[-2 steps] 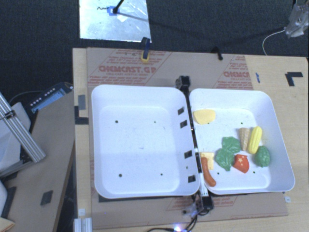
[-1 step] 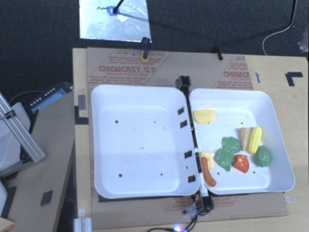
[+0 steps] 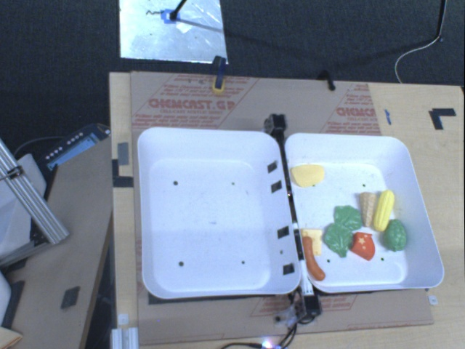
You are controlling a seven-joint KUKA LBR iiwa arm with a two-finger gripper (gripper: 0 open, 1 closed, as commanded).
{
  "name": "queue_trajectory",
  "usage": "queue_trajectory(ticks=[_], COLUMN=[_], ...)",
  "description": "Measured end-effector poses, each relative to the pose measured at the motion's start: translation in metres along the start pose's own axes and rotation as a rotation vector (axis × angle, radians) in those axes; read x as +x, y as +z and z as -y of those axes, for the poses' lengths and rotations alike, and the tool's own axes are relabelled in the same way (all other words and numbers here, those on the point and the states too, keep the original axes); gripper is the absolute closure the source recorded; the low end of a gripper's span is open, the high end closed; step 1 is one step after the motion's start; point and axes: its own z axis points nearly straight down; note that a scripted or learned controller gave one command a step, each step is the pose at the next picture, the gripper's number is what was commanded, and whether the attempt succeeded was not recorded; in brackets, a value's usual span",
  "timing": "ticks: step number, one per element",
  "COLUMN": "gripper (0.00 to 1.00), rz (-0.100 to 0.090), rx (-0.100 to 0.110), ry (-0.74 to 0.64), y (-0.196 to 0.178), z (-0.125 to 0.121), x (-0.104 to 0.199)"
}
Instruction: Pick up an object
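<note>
Sitting side by side on a brown board (image 3: pixel 305 100) printed with red lettering, the two white bins touch along a seam that carries small black clips (image 3: pixel 276 187). The left bin (image 3: pixel 211 217) shows a bare floor with a few dark specks. The right bin (image 3: pixel 341 187) holds all the toy food, gathered in its nearer half.

The green leafy piece (image 3: pixel 341 227) is the biggest of them. Its edge lies over part of a small pale yellow block (image 3: pixel 314 237), so the block's full shape is hard to make out. The red piece (image 3: pixel 363 246) touches the leaf's lower right edge, and what it depicts is too blurred to tell.

The orange stick (image 3: pixel 313 261) lies just beside the seam, its long axis running from upper left to lower right. Its upper end meets the yellow block.

The yellow corn cob (image 3: pixel 383 209) lies nearly upright in the view, leaning slightly right at the top, with a tan ribbed piece (image 3: pixel 368 208) touching its left side and lying parallel.

A round green lump (image 3: pixel 395 235) sits just below the cob. A yellow wedge (image 3: pixel 308 175) lies apart from the rest, toward the far side near the seam.
</note>
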Motion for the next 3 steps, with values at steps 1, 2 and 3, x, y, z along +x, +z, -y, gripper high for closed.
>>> queue_trajectory(ticks=[1, 2, 3], gripper=[1.00, 1.00, 1.00], rz=[-0.001, -0.002, -0.002], rx=[0.004, 0.005, 0.005], ry=[0.000, 0.002, 0.002], y=[0.003, 0.002, 0.002], z=[0.006, 0.042, 0.088], x=[-0.014, -0.014, -0.014])
